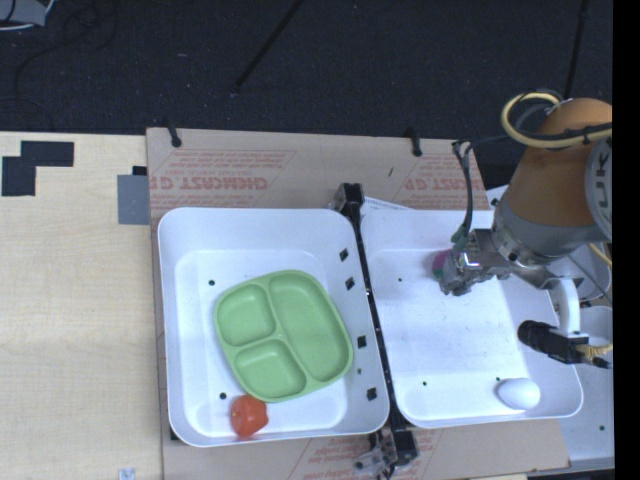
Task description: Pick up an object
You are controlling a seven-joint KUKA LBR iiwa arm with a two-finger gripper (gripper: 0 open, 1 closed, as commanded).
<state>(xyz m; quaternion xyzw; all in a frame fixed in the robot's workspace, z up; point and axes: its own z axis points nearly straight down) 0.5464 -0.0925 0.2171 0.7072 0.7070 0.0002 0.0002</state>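
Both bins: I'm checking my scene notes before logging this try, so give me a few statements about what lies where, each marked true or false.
1. The green divided plate lies in the left bin. True.
2. The red object sits on the plate. False: it lies on the bin floor by the plate's near edge.
3. The white egg-shaped object lies in the right bin. True.
4. The gripper is over the left bin. False: it is over the right bin, beside a small pink object.
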